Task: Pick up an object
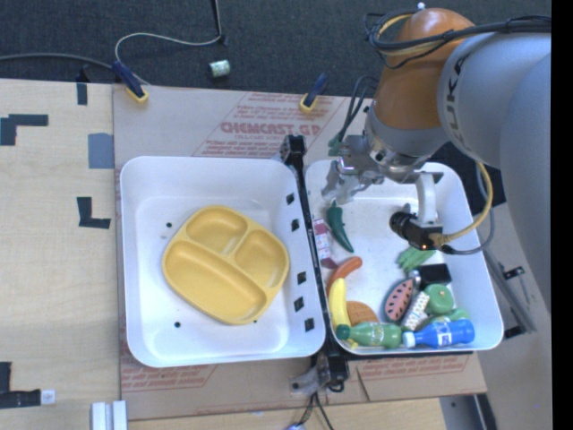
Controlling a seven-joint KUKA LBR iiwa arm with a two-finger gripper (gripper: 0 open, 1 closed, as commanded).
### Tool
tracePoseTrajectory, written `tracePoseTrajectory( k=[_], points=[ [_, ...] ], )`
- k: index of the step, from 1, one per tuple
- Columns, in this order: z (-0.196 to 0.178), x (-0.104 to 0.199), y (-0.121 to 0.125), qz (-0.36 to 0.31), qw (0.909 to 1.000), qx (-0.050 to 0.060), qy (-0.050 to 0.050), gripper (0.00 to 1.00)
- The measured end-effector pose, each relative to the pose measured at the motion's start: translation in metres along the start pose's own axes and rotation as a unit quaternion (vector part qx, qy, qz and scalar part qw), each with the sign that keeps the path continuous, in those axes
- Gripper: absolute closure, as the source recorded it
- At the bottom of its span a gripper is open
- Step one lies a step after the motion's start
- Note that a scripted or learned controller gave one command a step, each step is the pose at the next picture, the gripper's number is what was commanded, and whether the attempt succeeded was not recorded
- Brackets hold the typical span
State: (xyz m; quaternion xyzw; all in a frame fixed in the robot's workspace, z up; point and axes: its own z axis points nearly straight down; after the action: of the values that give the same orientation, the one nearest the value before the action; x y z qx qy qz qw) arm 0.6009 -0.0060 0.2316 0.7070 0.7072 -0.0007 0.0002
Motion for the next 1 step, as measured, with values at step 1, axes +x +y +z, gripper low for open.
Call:
tracePoseTrajectory(
  k=[1],
  points=[
    [-0.0095,0.019,-0.0433,-0.001,1.0,0.001,0.001,1.0]
  ],
)
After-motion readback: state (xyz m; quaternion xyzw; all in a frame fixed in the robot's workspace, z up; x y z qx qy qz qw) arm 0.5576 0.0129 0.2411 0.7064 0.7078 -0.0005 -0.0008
